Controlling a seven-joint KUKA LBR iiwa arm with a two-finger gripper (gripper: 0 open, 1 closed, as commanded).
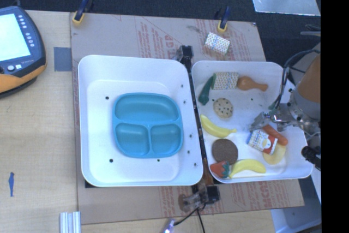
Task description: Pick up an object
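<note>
Two bins are sitting side by side on the table (43,133). The left bin (90,117) is holding a divided tray (148,124) at its middle. The right bin (292,172) is carrying a cookie (222,108) near its centre, a banana (216,127) just below that, a round disc (224,150) lower still, and a second banana (248,167) along its near edge. A small box (217,43) is lying behind the right bin, toward the table's far edge. A tablet (16,46) is resting at the table's left edge.

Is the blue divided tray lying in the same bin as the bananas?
No: the blue divided tray lies in the left bin, while both bananas lie in the right bin.
</note>
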